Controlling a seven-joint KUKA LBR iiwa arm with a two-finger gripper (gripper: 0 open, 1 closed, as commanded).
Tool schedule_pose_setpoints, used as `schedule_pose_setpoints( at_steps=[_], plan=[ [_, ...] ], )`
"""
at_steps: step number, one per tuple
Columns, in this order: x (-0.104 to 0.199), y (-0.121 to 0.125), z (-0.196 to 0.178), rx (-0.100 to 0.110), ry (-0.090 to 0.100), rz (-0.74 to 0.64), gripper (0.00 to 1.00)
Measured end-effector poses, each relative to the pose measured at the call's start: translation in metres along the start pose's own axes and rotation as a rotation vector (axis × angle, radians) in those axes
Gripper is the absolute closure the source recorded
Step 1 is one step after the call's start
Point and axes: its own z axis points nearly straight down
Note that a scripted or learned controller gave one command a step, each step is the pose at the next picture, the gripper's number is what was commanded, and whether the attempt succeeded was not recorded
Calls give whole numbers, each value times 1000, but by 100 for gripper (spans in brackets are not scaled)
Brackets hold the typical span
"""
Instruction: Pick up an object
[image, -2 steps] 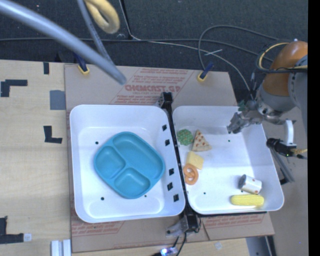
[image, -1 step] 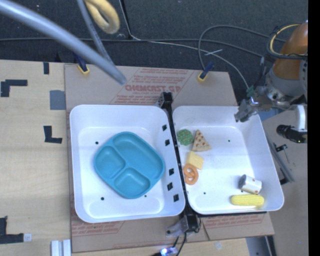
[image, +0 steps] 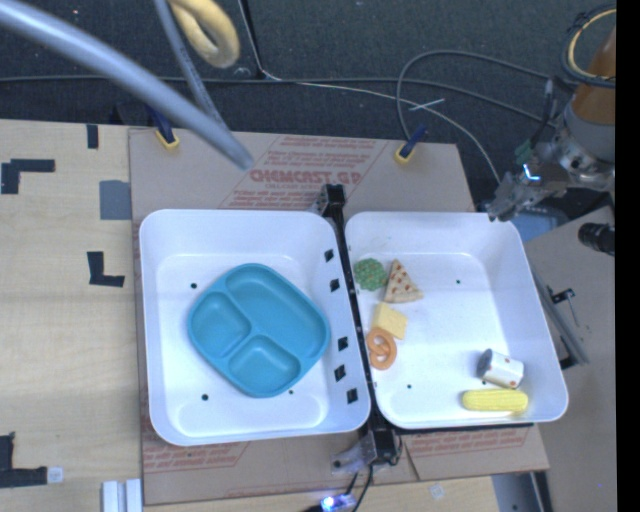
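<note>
You are looking down on a cardboard-covered bench (image: 300, 165). In the right bin (image: 520, 300), lower right, the corn cob (image: 494, 401) is lying lengthwise left-to-right, well below the gripper (image: 520, 190) hanging at upper right.

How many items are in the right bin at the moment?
6, all in the right bin: green piece, pizza slice, cheese wedge and pretzel by its left wall; grey-white piece and corn cob near front right corner.
</note>
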Motion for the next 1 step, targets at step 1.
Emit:
schedule_pose_setpoints(
  at_steps=[1],
  plan=[
    [0, 1, -7, 6, 1, 1, 100]
  ],
)
